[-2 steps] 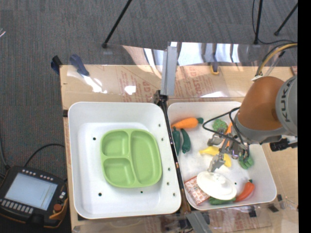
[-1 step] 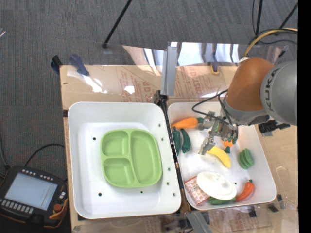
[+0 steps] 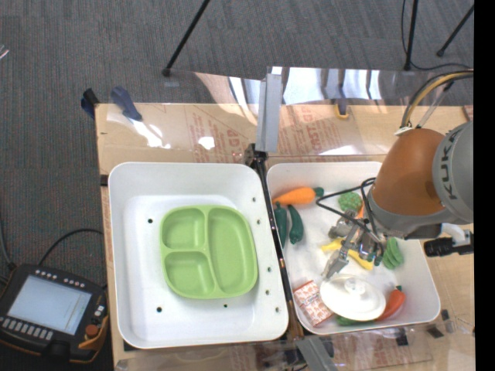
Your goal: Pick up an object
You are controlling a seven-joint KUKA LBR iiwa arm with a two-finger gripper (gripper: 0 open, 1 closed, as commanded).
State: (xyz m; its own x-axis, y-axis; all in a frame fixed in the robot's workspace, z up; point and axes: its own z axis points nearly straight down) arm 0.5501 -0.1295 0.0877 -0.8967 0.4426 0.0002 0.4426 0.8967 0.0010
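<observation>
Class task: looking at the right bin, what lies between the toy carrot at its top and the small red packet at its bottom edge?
In the camera view, two dark green vegetables lie between the carrot and the red packet, then bare white bin floor.

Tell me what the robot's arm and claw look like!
The arm is chunky and grey, with a big rounded orange band above the wrist and part of the dark letters KUKA on its side. Thin dark cables loop by the wrist. The claw is small, silvery metal with thin fingers.
</observation>
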